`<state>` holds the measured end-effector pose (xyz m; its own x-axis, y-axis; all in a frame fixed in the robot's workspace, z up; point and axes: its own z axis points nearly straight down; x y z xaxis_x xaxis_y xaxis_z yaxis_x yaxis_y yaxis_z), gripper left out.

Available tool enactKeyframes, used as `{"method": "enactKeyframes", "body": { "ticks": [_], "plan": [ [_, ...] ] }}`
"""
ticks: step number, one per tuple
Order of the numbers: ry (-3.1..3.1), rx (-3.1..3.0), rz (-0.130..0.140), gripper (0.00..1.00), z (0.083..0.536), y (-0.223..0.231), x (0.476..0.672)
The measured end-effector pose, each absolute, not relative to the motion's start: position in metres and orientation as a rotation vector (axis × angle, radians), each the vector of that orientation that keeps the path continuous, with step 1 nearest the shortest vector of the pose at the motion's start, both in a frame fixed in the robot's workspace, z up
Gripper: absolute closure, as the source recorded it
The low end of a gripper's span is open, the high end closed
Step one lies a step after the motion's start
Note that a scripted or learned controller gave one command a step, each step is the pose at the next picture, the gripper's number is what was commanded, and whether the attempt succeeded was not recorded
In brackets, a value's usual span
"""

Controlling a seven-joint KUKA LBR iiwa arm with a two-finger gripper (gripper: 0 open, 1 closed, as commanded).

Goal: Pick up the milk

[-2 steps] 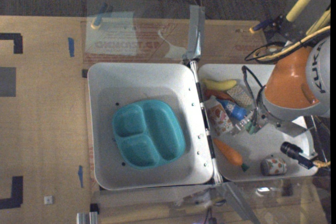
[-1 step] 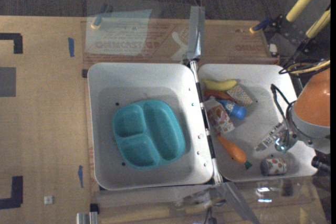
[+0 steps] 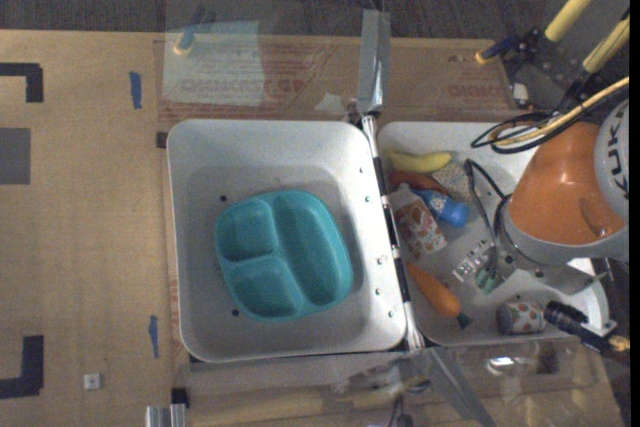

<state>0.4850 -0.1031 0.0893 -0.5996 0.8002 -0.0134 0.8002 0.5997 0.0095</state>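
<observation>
The milk [image 3: 421,227] is a small white carton with red print. It lies on its side at the left of the right bin [image 3: 480,333], its blue top [image 3: 449,209] pointing to the back right. My gripper [image 3: 480,267] hangs over the middle of the right bin, below the orange wrist band [image 3: 560,200]. It is a little to the right of the carton and in front of it, and apart from it. Nothing shows held in the gripper.
In the right bin a banana [image 3: 421,160] lies at the back, a carrot [image 3: 436,290] at the front left and a small can [image 3: 520,317] at the front right. The left bin [image 3: 195,215] holds a teal divided plate [image 3: 284,254]. Cables [image 3: 530,130] hang beside the arm.
</observation>
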Motion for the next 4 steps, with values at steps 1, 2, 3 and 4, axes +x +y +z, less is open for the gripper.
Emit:
{"method": "enactKeyframes", "body": {
  "ticks": [1, 2, 3, 4],
  "plan": [
    [2.403, 2.025, -0.003, 1.0, 0.182, -0.106, 0.481],
    [2.435, 1.978, 0.006, 1.0, 0.088, -0.096, 0.482],
    [2.423, 1.975, 0.004, 0.0, 0.088, -0.1, 0.484],
    [2.698, 1.588, 0.01, 0.0, 0.088, -0.143, 0.484]
  ]
}}
